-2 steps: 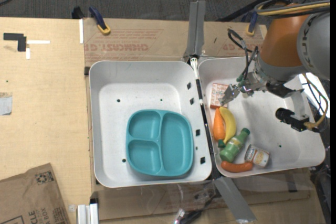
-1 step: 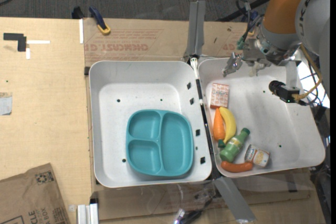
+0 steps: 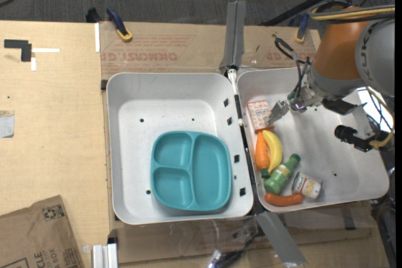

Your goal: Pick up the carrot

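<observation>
The arm (image 3: 377,41) is a rounded grey casing with a broad orange band (image 3: 336,50) above the wrist. Thin dark cables run along it, and a metallic silver gripper (image 3: 279,111) tapers from its end.

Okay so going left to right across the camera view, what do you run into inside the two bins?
Teal divided plate in the left bin → carrot at the right bin's left wall → banana → small can → gripper above the snack packet, arm reaching in from the right.
</observation>
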